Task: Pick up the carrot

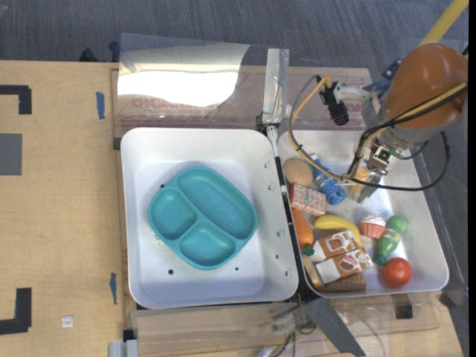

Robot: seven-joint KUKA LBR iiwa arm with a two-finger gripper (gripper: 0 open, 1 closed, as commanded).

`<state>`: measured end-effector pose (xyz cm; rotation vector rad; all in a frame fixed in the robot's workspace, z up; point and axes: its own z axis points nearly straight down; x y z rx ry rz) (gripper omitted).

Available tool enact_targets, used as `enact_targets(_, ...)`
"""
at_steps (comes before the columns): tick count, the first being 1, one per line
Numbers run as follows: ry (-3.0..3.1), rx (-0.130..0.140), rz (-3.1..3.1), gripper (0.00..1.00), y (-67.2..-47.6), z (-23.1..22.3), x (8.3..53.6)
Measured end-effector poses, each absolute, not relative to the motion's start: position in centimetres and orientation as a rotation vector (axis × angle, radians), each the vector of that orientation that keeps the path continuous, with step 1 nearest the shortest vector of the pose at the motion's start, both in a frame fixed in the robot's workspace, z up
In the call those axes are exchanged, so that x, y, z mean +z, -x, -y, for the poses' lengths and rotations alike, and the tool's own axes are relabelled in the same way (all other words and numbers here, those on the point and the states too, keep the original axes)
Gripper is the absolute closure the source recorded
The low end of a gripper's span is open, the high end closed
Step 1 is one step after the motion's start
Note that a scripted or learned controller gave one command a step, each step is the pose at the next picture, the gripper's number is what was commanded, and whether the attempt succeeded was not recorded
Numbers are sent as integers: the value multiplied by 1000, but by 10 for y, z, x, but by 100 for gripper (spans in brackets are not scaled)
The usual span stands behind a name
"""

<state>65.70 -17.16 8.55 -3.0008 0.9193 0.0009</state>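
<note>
Pincer fingers (370, 175) are seen hanging over the far part of the right bin (431, 222), with nothing pinched between them; whether they are spread or pressed together cannot be told. The carrot (302, 229) is found lying along that bin's left wall, just beside the banana (336, 222) and a small printed box (309, 198), well apart from the pincer. The approach step is judged to be in hand: a shift toward the left wall and a careful descent are called for next.
</note>
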Motion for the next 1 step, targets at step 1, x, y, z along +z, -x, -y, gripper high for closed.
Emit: enact_targets(1,3013,14,-836,0,-665,204,87)
